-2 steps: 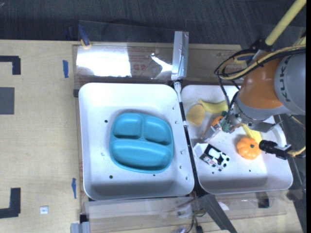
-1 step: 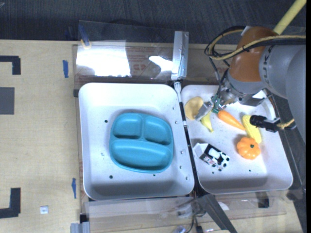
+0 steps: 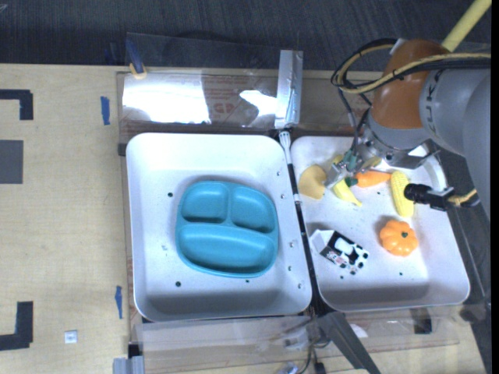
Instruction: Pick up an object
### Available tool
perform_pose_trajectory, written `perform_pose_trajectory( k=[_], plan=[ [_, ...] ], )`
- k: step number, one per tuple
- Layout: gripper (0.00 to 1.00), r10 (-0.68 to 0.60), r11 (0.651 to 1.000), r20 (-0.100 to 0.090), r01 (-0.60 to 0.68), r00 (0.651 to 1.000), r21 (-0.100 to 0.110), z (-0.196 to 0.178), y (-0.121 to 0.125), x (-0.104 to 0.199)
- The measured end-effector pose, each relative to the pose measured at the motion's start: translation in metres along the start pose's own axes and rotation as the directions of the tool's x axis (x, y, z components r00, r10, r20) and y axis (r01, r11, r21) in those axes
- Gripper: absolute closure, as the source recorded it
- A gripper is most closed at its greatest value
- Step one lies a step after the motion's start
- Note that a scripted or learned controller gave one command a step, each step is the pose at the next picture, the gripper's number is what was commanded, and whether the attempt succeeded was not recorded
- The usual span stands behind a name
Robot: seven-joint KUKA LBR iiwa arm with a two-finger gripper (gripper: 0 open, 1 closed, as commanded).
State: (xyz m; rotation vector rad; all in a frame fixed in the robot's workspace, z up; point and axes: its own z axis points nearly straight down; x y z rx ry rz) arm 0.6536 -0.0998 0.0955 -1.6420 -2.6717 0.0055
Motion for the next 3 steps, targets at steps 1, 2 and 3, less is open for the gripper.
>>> perform_pose_trajectory(
  k=[1,2,3],
  plan=[
    [1.0,0.203,0.979,0.002,-0.203,0.979,-0.015,-0.092,0.014,0.084],
    [1.0,0.202,0.979,0.005,-0.202,0.979,-0.013,-0.138,-0.009,0.056],
    [1.0,0.111,0.994,0.005,-0.111,0.994,-0.007,-0.11,0.01,0.002]
  ],
)
